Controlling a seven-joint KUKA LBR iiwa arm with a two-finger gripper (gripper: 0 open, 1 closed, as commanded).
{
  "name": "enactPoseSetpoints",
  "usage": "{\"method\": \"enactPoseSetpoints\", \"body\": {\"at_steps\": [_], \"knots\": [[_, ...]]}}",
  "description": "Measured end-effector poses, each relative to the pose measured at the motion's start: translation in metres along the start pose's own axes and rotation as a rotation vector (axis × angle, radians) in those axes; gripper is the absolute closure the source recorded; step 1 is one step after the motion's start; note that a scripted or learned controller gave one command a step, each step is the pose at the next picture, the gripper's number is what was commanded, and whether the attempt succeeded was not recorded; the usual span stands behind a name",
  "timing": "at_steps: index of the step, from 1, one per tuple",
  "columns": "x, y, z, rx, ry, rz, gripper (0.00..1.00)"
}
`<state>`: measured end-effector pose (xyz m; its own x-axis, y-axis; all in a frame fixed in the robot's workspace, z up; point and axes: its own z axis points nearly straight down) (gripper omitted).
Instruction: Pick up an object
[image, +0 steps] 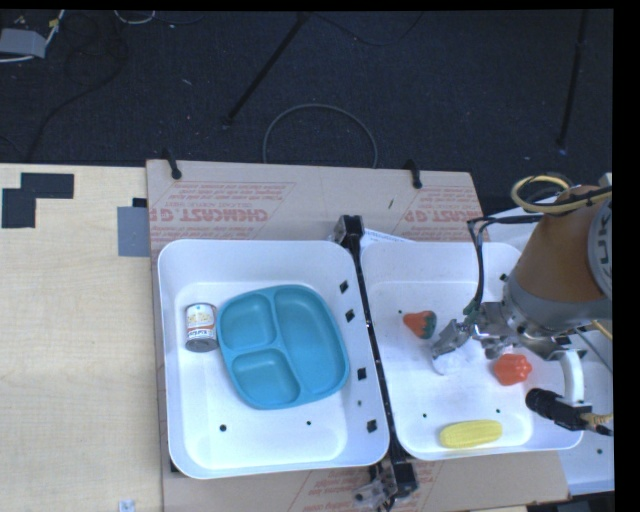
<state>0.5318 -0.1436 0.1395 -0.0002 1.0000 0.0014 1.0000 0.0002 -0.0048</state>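
In the right bin (400, 270) lie three small objects. A red strawberry-like piece with a green top (420, 323) sits near the bin's middle left. A red-orange round object (512, 369) rests toward the right, and a yellow oblong object (470, 434) lies near the front wall. My gripper (446, 347) hangs low over the bin floor, just right of and below the strawberry piece and left of the red-orange object. Nothing shows between it and the floor that I can make out.
The left bin (185, 420) holds a blue divided plate (282, 345) and a small can (201, 327) beside it. A black divider (365, 340) runs between the bins. The arm's orange band (560, 262) and cables overhang the right bin's far right.
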Motion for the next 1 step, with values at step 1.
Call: {"method": "enactPoseSetpoints", "body": {"at_steps": [1], "knots": [[0.0011, -0.0005, 0.0532, 0.001, 0.0, 0.001, 0.0]]}}
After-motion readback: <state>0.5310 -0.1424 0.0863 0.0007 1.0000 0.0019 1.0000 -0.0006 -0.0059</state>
